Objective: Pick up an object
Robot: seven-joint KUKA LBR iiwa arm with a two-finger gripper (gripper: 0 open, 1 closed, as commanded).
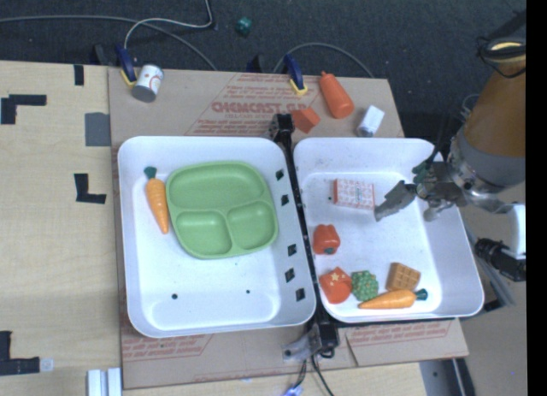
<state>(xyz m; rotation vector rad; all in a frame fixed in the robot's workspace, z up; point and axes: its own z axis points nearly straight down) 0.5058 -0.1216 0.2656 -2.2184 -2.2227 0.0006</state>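
The arm [500,129] runs off the right edge — its upper part is cut away; the print on the pink card [352,192] is too blurred to read.

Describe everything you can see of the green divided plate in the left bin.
The green plate is a pale green, plastic-looking tray with rounded corners and a raised rim. It has three compartments: one large across the far side, two smaller nearer the camera. It lies flat, slightly rotated, on the floor of the left bin, toward its far half. Nothing lies in it. A toy carrot lies just beside its left edge.
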